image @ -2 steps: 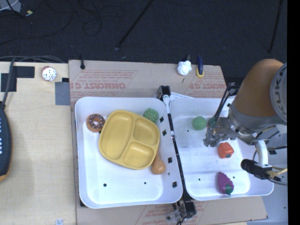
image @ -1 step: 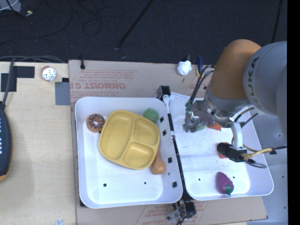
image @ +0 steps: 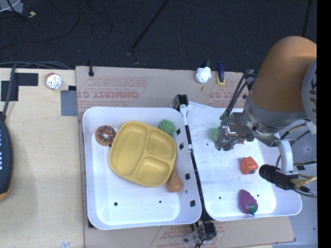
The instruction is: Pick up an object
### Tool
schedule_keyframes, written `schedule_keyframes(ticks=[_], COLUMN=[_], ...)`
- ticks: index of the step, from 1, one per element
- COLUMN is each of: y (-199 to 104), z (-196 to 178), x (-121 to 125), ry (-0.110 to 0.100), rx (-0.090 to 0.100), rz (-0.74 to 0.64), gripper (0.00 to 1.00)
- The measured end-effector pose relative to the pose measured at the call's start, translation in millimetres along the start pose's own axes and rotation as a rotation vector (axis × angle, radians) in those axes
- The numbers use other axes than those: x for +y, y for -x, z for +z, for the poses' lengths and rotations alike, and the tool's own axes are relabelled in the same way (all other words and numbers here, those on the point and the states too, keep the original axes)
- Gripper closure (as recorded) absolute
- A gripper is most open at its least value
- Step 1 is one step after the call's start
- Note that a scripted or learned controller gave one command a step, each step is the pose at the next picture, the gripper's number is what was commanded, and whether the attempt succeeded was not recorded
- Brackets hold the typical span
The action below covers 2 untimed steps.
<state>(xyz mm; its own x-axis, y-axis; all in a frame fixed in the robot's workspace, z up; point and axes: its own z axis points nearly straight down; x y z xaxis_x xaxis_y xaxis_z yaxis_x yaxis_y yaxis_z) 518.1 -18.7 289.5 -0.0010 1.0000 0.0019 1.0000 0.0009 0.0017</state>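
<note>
Gripper (image: 226, 142) hovering in right bin (image: 289, 205), just beside green object (image: 214, 134); grip state hidden, cannot tell.

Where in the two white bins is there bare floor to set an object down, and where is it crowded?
Left bin: the strip along its near wall, below the yellow tray and the brown pear, is bare. Its far half is crowded with the tray, doughnut and green lump.

Right bin: bare between the centre wall and the purple grapes. Crowded under the gripper, near the orange pepper.

robotics lab; white bins (image: 103, 211), loose cables (image: 150, 22)
</note>
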Motion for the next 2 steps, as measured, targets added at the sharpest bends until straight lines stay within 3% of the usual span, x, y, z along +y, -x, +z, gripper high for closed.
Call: schedule_keyframes(ticks=[1, 2], y=[-41.5, -72.2], z=[-84.4, -112.6], x=[-34.9, -42.0], ry=[0.004, -0.001], rx=[0.001, -0.001], rz=[-0.003, -0.002], gripper=[1.00, 1.00])
